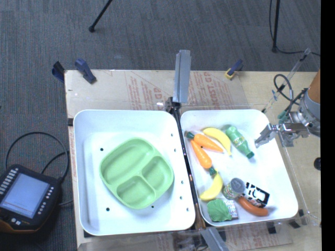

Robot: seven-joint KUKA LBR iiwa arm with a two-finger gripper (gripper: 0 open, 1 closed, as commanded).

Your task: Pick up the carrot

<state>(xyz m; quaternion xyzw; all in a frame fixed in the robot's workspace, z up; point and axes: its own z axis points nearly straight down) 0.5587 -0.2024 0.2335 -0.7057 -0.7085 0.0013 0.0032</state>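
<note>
Two orange carrots with green tops lie in the right bin (272, 166), near its left wall. One carrot (207, 141) lies slanted, with its green top towards the bin's upper left. The other carrot (201, 153) lies just below it and points down towards a banana. My gripper (262, 138) hangs over the bin's upper right part, to the right of a green bottle (239, 141). It is well apart from both carrots, with nothing visible in it.
The right bin also holds two yellow bananas (217, 136) (212, 188), a small can (234, 187), a black and white pack (256, 192), a sausage (252, 206) and a green leafy piece (220, 210). The left bin (86, 140) holds a green divided plate (136, 172). A grey post (182, 77) stands behind the bins.
</note>
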